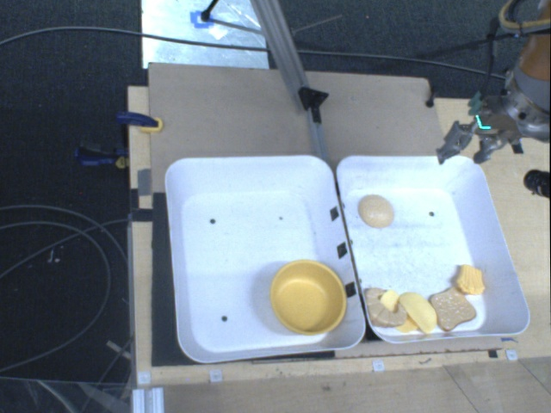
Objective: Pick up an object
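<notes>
My gripper [469, 147] hangs above the far right corner of the right bin [491, 198], open, with nothing between its fingers. In that bin a beige round bun [375, 211] lies near the far left part. Along the bin's near edge lie a cookie-like piece [382, 310], a yellow banana-like piece [416, 311], a brown toast slice [452, 309] and a small yellow-orange chunk [470, 279]. A yellow bowl [307, 296] sits upright in the near right part of the left bin [198, 231].
A grey pole [284, 46] slants over the bench behind the bins, ending at a black clamp [312, 100]. A blue and yellow clamp [138, 122] grips the bench's left edge. Cables lie on the dark floor to the left.
</notes>
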Motion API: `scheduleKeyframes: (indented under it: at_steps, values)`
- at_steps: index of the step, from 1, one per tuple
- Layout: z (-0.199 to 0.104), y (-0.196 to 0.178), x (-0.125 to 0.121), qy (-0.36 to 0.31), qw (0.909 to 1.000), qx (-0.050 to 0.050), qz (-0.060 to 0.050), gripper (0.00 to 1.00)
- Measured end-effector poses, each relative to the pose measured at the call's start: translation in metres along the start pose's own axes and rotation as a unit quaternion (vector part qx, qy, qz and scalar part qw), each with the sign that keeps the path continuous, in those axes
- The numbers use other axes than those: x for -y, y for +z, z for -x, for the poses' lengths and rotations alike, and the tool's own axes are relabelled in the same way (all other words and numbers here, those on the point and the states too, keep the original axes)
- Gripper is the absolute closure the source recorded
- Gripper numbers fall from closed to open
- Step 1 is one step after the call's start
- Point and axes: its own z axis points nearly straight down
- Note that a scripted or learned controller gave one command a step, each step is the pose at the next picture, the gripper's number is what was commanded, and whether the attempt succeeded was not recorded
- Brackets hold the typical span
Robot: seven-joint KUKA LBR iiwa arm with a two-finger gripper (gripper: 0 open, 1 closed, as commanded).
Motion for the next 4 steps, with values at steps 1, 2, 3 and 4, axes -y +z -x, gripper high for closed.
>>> scheduleKeyframes:
  at_steps: [1,2,3,4]
  values:
    - [0.000,-0.001,0.000,0.000,1.0000,0.000,0.000,0.00]
    - [0.005,0.046,0.007,0.002,1.0000,0.000,-0.002,0.00]
    - [-0.001,0.088,0.006,0.001,1.0000,0.000,-0.001,0.00]
    - [0.001,0.150,0.011,0.002,1.0000,0.000,-0.003,0.00]
